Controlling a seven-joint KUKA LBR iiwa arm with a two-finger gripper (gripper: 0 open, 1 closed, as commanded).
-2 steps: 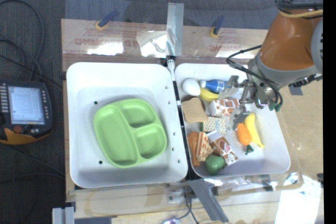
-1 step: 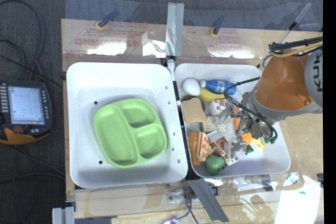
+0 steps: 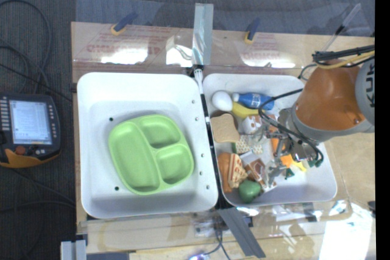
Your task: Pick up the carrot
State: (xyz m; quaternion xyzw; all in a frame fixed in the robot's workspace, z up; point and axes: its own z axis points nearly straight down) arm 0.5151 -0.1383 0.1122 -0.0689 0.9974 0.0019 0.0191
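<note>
The carrot is judged to be the short orange piece in the right bin, lying roughly upright in the view just left of the gripper (whether the jaws are open or closed cannot be told), amid crowded toy food.

1. Left bin: lots of open white floor around the green plate.
2. Right bin: packed tight with toys, almost no gaps between them.
3. Blocked from above by the big arm and its wires.
</note>
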